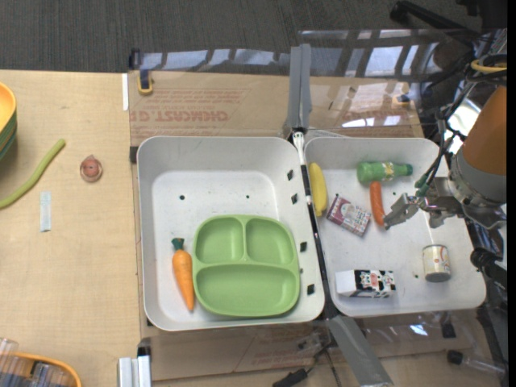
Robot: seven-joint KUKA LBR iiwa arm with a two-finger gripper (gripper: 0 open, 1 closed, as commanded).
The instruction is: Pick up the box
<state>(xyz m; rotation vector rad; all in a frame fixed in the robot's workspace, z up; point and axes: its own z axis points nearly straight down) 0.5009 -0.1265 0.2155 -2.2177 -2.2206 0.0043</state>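
yellow bowl [5, 131] cut by left edge, arm [488, 147] cut by right edge, box [348, 215] print unreadable

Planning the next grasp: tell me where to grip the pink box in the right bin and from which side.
Grip the pink box across its short width, descending from above. It lies flat and tilted; the long edges have free floor, while the orange carrot sits near its right end.

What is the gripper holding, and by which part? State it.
Nothing. The gripper hovers over the right bin, beside the small carrot and the pink box, with no object between its fingers.
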